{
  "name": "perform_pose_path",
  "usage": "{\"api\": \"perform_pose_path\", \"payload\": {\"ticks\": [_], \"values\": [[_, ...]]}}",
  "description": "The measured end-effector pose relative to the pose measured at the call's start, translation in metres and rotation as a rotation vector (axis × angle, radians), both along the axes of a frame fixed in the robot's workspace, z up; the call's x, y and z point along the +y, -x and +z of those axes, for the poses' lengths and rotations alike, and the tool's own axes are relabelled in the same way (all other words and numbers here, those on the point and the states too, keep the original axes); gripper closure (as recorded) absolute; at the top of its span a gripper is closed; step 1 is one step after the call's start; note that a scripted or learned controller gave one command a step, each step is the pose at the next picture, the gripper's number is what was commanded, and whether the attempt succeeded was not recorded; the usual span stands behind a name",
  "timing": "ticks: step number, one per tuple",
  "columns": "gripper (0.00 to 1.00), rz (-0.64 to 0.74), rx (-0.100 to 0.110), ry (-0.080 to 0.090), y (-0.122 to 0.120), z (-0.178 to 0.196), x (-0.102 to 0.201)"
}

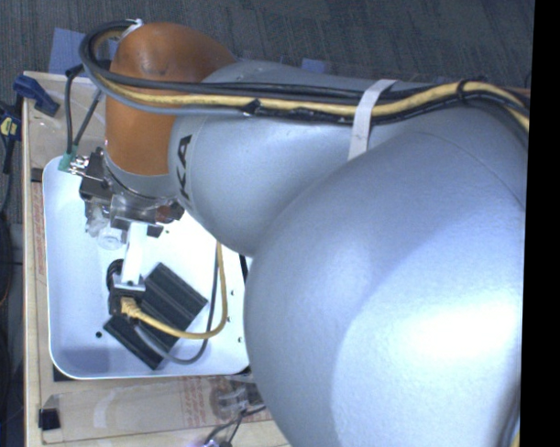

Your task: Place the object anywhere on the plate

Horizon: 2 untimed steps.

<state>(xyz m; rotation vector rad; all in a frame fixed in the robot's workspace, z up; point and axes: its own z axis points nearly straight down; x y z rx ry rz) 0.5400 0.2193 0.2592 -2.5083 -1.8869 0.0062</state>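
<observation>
Over the far left corner of the white bin [76, 293] the gripper [115, 223] hangs low, close to the bin floor. The main risk from here, as I judge it, is that the arm [379, 267] covers so much of the bench [118, 405] that I cannot tell where the object or the plate lies. Whether the gripper is spread, pressed together or pinching anything I also cannot tell, since its tip is lost among pale metal and glare. If nothing is held, any move toward a plate would carry nothing and the placing would fail. If something is held lightly, a quick swing of so bulky an arm could shake it loose before it arrives. A second risk is contact. The gripper sits near the bin's left wall and far edge, so a sideways move made without first lifting could strike the rim or drag the bin across the bench. A small dark speck [102, 334] lies on the bin floor toward the near left corner, well apart from the gripper and too small to identify, and I would not take it for the object. As to pose, the arm reaches in from the right. Its thick grey link crosses the bench at a slant and hides the bin's right side. The orange band [147, 94] stands above the wrist at the far left, and the wrist turns steeply downward so that the gripper points into the bin.
</observation>
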Motion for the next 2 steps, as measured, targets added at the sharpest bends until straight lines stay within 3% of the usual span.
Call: {"api": "perform_pose_path", "payload": {"ticks": [1,2], "values": [[1.00,0.238,-0.003,-0.002,0.036,0.126,-0.075],[1.00,0.092,0.003,0.002,0.044,0.016,-0.025]]}}
